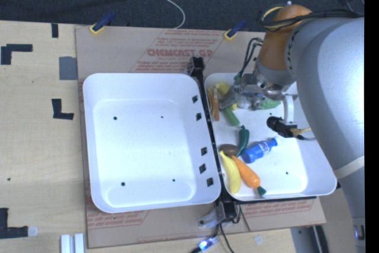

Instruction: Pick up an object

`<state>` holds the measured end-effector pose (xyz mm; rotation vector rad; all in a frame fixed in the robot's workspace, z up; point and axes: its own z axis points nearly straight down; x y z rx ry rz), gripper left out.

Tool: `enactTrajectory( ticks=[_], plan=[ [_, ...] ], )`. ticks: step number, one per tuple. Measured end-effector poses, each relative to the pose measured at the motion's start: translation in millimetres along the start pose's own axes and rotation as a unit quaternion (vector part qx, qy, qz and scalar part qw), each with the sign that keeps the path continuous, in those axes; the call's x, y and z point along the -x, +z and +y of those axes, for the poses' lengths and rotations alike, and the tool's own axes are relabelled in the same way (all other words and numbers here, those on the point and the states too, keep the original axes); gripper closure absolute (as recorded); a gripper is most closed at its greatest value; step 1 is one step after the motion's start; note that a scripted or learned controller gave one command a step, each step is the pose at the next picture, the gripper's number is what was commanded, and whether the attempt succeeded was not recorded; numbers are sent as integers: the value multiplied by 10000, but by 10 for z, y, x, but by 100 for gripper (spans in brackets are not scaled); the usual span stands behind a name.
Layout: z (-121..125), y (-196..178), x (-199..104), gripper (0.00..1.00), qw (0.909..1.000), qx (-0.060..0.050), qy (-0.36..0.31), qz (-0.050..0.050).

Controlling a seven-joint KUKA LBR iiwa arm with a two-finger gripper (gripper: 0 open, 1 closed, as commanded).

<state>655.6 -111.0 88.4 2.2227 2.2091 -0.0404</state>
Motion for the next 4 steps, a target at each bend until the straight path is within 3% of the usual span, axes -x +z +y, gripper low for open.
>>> enactTrajectory(
  ticks=[1, 2, 3, 4],
  plan=[
    [-33, -46, -84, 100, 9999, -70, -5, 80],
    [43, 52, 61, 100, 9995, -223, -52, 200],
    [-2, 45, -111, 100, 9998, -139, -26, 109],
    [-637, -841, -7, 100, 9999, 66, -23, 116]
  ],
)
